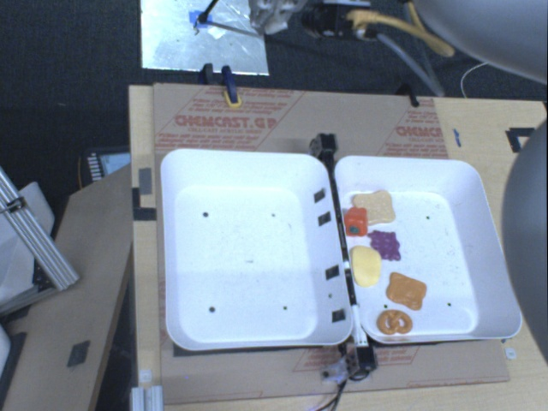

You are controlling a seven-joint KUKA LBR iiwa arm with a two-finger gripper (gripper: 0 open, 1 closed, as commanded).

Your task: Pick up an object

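The right bin (479, 255) holds several small toy foods along its left side. From back to front they are a pale toast slice (373, 205), a red-orange block (355, 222), a purple grape bunch (386, 245), a yellow piece (366, 265), an orange-brown piece (406, 290) and a pretzel (394, 322). My gripper (272, 7) hangs high at the top edge of the view, well behind both bins and far from every item. Nothing shows in it.
The left bin (175, 255) lies beside the right one, joined by a black clipped divider (336, 229). Grey arm links cross the top right (479, 15) and the right edge (527, 221). A metal sheet (188, 32) lies behind the bench.
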